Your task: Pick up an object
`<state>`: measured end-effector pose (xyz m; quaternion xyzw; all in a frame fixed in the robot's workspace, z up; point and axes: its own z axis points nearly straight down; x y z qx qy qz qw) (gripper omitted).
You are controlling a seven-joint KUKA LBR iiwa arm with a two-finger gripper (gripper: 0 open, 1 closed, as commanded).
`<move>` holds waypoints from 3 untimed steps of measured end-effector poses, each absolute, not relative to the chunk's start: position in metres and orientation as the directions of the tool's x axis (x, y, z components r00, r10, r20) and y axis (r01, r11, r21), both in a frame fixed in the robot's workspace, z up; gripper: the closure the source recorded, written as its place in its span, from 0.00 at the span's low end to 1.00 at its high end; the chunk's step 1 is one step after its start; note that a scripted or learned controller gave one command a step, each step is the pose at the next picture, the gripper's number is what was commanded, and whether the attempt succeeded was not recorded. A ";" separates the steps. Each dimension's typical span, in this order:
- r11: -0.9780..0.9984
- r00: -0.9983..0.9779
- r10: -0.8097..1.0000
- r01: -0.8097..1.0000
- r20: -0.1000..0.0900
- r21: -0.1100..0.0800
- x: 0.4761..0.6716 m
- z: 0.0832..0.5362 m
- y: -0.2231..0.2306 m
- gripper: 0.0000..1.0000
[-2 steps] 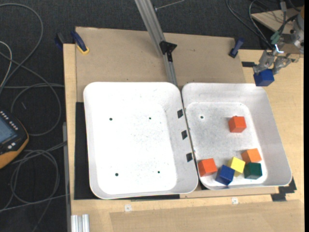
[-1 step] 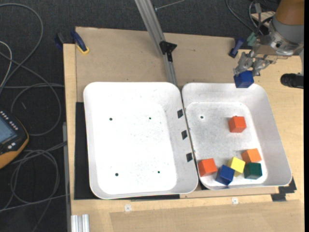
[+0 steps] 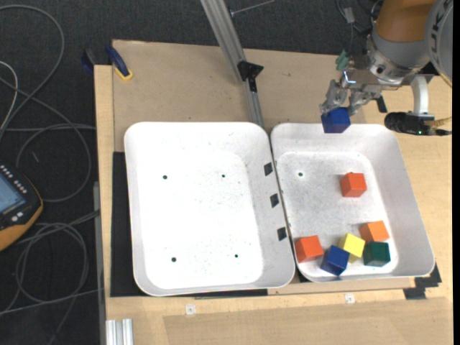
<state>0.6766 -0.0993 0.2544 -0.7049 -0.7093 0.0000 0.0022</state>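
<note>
Where fingers close, blue cube (image 3: pixel 336 121) in tool (image 3: pixel 338 108)

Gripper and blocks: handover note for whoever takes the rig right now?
Gripper: shut on the blue block, held above the far edge of the right bin.
In the right bin: red block mid-bin; orange blocks and, a second blue, yellow and green along the near edge.
Done: pick looks made.
Left: confirm the grip holds.
</note>
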 end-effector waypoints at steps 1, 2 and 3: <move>0.006 -0.006 1.000 1.000 0.003 -0.003 0.674 0.245 -0.053 1.00; 0.006 -0.006 1.000 1.000 0.003 -0.004 0.672 0.233 0.001 1.00; 0.006 -0.006 1.000 1.000 0.003 -0.004 0.672 0.226 0.058 1.00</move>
